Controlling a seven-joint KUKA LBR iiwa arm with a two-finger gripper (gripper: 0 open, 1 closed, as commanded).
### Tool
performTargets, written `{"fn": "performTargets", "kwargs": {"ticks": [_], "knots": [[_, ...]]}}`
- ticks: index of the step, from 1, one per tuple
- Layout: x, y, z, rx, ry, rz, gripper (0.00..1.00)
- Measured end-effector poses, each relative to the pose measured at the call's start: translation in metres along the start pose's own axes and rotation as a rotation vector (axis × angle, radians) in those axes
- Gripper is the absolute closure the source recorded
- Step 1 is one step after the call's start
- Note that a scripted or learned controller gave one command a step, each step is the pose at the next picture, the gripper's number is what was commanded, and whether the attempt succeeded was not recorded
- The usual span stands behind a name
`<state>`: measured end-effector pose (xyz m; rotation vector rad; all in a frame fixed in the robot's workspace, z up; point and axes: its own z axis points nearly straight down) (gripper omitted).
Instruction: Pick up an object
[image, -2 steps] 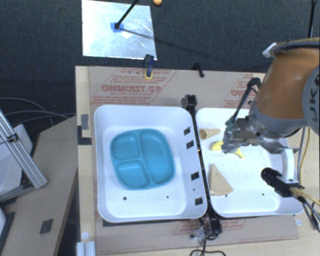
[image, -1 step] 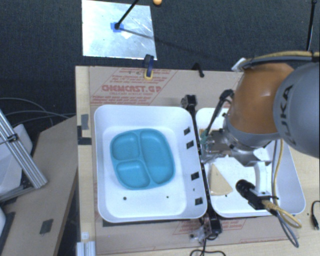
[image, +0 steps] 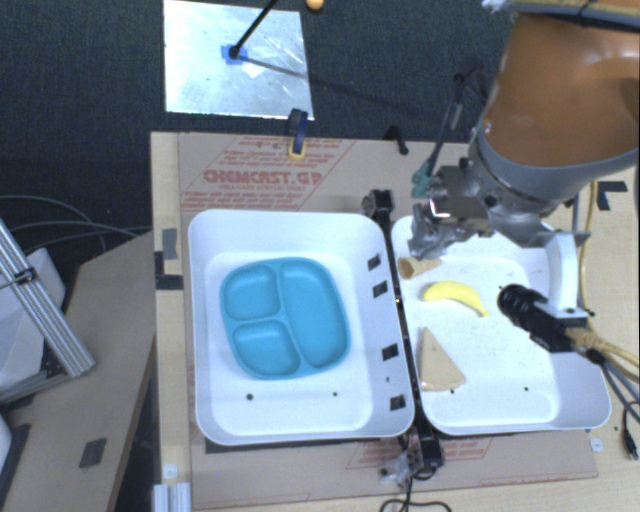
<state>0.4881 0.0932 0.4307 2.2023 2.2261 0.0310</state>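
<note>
My gripper (image: 428, 243) hangs over the back left corner of the right bin (image: 520, 405). Just below its tip lies a small tan cone-shaped piece (image: 417, 267), close to or touching it; I cannot tell which. A yellow banana (image: 455, 295) lies a little nearer the middle of the same bin. Along that bin's left wall rests a tan wedge (image: 437, 361). The big orange and grey arm hides the bin's back right part.
The left bin (image: 215, 400) holds a blue divided plate (image: 285, 316). Both bins stand side by side on a cardboard sheet (image: 270, 170). A shiny metal sheet (image: 235, 60) lies behind the bench.
</note>
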Motion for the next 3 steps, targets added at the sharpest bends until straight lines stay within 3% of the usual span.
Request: {"fn": "performTargets", "kwargs": {"ticks": [1,2,3], "knots": [[0.068,-0.003,0.044,0.023,-0.005,0.000,1.00],[0.033,0.024,-0.113,0.000,-0.002,0.012,1.00],[0.088,-0.002,-0.013,0.029,-0.008,0.001,1.00]]}}
